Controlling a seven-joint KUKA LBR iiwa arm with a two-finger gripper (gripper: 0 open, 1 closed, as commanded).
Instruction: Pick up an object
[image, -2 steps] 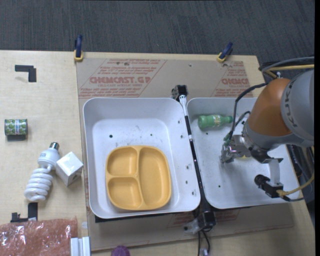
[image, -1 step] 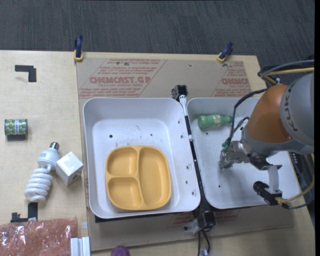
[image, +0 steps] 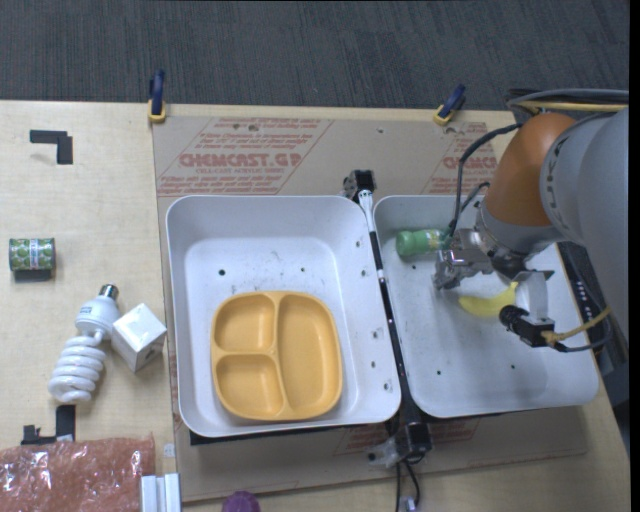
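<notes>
Yellow banana lies flat on floor of right bin, green bottle near bin's far wall. Gripper low between them, just beside banana; finger state hidden by wrist, cannot tell. Nothing lifted, probably; grasp and raise remain.

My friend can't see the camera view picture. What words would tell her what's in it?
A grey robot arm's pincer reaches into the right white bin, next to a yellow banana and a green bottle. The left white bin holds a yellow divided plate.
</notes>
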